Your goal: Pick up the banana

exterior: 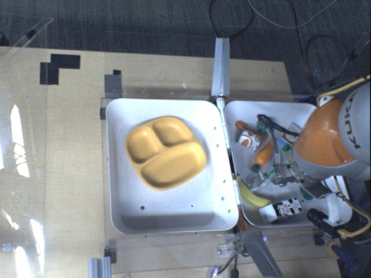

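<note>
One banana [253, 195], one carrot [264, 153], two bins [116, 155], one yellow tray [167, 152]

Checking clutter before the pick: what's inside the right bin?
The right bin holds the banana at its left wall, a carrot, a small can and more. The arm covers the rest.

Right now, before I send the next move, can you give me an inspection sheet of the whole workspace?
Surface: wooden bench bearing two white bins, left bin and right bin.
Job's things: banana lies at the right bin's lower left, against the wall.
Clutter: yellow divided tray in the left bin; carrot, small red-and-white can and other small items in the right bin.
End effector: end effector low in the right bin, right of the banana; grip state unclear.
Cables: black cables on the floor behind.
Surroundings: dark carpet.
</note>
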`<action>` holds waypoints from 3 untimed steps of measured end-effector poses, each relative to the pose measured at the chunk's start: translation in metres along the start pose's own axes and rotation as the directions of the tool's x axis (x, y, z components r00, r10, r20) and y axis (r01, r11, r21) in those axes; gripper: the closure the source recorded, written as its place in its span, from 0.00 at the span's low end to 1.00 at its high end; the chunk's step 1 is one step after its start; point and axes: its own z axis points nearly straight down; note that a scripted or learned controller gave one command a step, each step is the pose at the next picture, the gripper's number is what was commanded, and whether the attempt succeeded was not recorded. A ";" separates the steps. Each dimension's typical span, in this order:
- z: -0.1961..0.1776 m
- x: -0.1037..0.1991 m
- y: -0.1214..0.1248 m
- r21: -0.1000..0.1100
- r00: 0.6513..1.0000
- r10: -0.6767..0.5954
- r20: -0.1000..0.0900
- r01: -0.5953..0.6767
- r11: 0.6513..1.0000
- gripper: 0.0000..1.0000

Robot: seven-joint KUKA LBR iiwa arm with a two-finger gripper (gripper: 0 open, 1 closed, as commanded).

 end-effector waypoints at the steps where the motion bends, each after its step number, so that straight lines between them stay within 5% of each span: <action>1: 0.001 -0.029 -0.009 0.009 0.999 -0.051 -0.006 0.051 0.999 0.00; 2: -0.078 0.017 0.002 0.011 0.986 0.167 -0.004 -0.167 0.986 0.00; 3: -0.017 0.003 -0.003 0.011 0.998 -0.057 -0.008 0.057 0.998 0.00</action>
